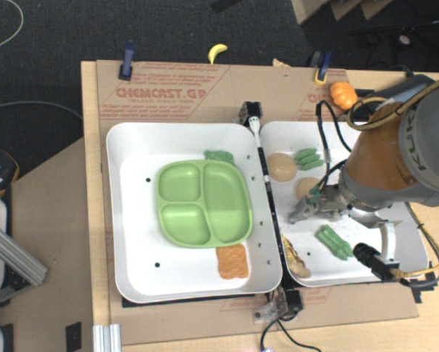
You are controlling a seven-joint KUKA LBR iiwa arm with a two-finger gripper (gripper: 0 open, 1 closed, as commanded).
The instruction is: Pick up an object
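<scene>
Two bins: the left bin [124, 196] holds one green tray [203, 202], one orange piece [233, 261] and a green scrap [219, 155]. Over the right bin [418, 259] the arm [392, 160] angles down-left, its gripper [305, 210] low among two green pieces [334, 242] and two tan lumps [282, 167].

From my station I read red print on the brown cardboard sheet [168, 90] that lies on the bench under both bins: along its far edge, near the left corner, it says "CHEMCAST G P" in large letters, with a smaller red line beneath that I cannot make out. More red lettering shows on the same sheet near its far right corner, too cut off to read. On the grey arm housing [429, 134] I see black letters, seemingly "KU".
</scene>
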